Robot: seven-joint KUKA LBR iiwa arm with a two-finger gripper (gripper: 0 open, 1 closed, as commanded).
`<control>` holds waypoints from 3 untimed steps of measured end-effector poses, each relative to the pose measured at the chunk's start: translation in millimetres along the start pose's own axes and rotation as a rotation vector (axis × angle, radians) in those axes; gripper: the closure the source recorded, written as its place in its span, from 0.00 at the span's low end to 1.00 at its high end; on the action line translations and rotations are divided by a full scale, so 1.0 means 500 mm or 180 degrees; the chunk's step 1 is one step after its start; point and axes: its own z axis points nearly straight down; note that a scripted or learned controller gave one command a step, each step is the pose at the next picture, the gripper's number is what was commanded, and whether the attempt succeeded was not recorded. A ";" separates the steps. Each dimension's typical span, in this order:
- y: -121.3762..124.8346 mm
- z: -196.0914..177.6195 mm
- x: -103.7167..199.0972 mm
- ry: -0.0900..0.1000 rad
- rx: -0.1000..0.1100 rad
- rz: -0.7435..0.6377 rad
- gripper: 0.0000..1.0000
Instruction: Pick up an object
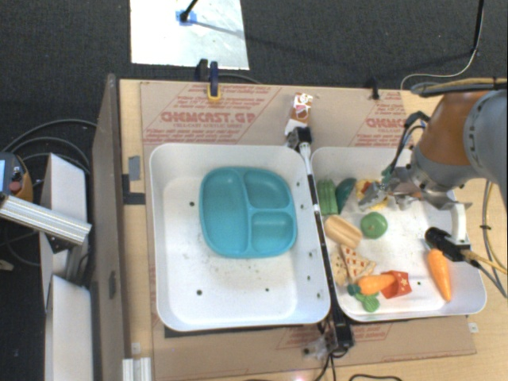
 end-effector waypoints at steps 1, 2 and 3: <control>-0.063 0.025 0.090 0.0010 0.0028 -0.0001 0.00; 0.077 0.022 0.060 -0.0004 -0.0002 -0.0003 0.00; 0.115 0.030 0.030 0.0028 0.0139 -0.0016 0.00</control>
